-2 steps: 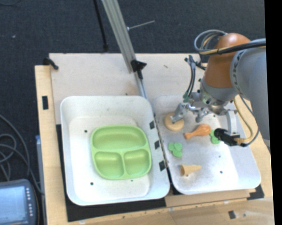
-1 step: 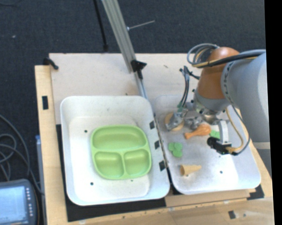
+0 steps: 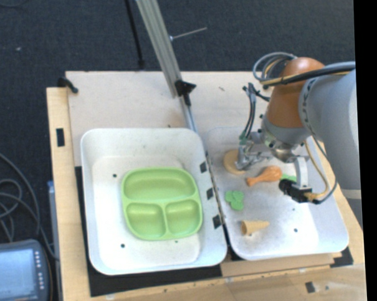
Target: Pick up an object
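The gripper (image 3: 244, 160) is lowered over a tan disc (image 3: 232, 161); how far it is spread cannot be told. Just beside it, an orange drumstick (image 3: 265, 176) is judged light, stiff and slippery, best pinched across its thick end.

No text, label, brand, number or sign can be read anywhere here. The small screen (image 3: 16, 276) at the lower left edge glows pale, and may carry writing, but it is too small and blurred to make out. The green divided plate (image 3: 161, 202), the two white bins (image 3: 101, 150) and the counter (image 3: 123, 93) bear no visible markings.
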Robot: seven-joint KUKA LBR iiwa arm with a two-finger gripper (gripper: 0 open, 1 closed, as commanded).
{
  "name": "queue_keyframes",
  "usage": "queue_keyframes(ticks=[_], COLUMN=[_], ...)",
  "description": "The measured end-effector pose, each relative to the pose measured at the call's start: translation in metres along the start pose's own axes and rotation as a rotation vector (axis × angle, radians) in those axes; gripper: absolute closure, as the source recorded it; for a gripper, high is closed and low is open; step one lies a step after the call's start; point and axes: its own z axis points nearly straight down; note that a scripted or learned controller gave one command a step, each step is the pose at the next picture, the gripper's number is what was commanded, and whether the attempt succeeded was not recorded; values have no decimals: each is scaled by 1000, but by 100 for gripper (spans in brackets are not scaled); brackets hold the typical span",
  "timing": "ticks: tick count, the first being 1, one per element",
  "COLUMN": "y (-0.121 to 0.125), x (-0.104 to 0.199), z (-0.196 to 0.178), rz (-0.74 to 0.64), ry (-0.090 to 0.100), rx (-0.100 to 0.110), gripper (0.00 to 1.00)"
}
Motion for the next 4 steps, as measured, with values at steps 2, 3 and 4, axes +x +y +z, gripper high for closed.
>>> queue_keyframes(ticks=[2, 3, 4], y=[12, 15, 17], x=[-1, 49, 97], z=[-103, -118, -113], rz=[-10, -14, -13], ry=[-1, 2, 1], rx=[-4, 0, 4], gripper=[100, 100, 100])
